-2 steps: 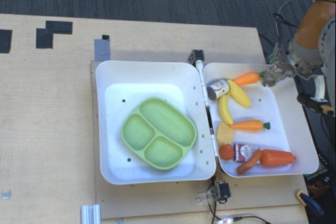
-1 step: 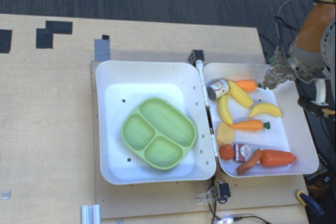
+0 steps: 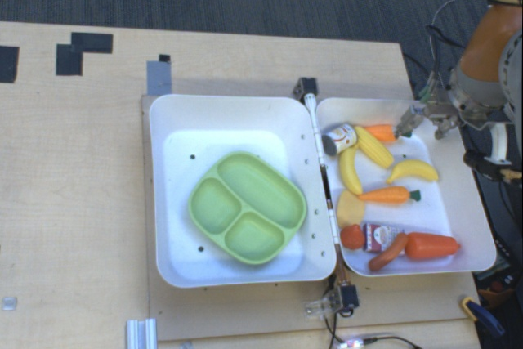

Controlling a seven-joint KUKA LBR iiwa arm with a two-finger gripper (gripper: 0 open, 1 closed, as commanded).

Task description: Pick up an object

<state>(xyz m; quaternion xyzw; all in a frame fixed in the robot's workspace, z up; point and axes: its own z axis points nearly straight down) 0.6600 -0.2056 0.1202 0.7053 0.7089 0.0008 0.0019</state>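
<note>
Above the right bin's (image 3: 482,245) far right corner, pincer (image 3: 426,123) open, fingers spread, gripping nothing, just beside the orange carrot (image 3: 381,131) at the back. Within that bin, bananas (image 3: 414,170), corn (image 3: 373,147), second carrot (image 3: 384,194), red pepper (image 3: 431,245), sausage (image 3: 386,252). In the left bin (image 3: 163,176), a green divided plate (image 3: 248,208).
</note>
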